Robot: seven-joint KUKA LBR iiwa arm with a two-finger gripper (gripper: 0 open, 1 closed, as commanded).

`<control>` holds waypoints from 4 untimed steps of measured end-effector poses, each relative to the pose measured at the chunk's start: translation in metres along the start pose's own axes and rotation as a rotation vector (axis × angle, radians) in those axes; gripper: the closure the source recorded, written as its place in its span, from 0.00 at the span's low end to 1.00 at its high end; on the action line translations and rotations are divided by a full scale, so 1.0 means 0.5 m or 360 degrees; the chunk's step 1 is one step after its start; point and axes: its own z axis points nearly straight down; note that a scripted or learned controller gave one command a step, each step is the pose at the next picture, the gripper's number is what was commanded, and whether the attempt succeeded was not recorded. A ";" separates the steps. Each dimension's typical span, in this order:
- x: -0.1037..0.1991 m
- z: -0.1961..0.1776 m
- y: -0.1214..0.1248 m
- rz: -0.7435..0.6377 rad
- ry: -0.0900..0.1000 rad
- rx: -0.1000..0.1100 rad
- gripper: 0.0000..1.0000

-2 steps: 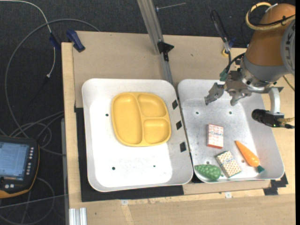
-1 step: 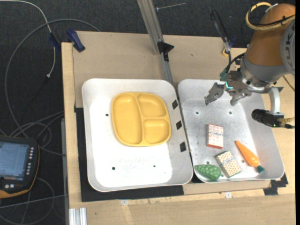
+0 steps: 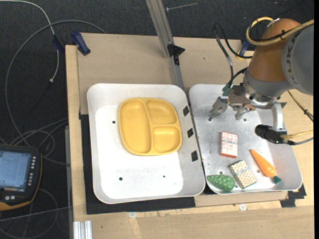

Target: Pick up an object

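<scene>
Arm [image 3: 286, 49] reaching in from the right, grey body, orange band above the wrist at upper right. Wrist angled down and toward the left. Gripper [image 3: 230, 111] low under the wrist, fingers [image 3: 216, 108] spread apart, nothing between them. One finger pointing down-left, the other just right of it. Black cabling looped off the wrist, a yellow hose curled at the top of the orange section.
</scene>
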 end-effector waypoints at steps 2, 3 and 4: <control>-0.017 0.144 0.002 0.0002 -0.0001 -0.0003 0.00; -0.016 0.119 0.004 0.0001 0.0001 -0.0010 1.00; -0.032 0.010 -0.007 0.0003 -0.0005 -0.0022 1.00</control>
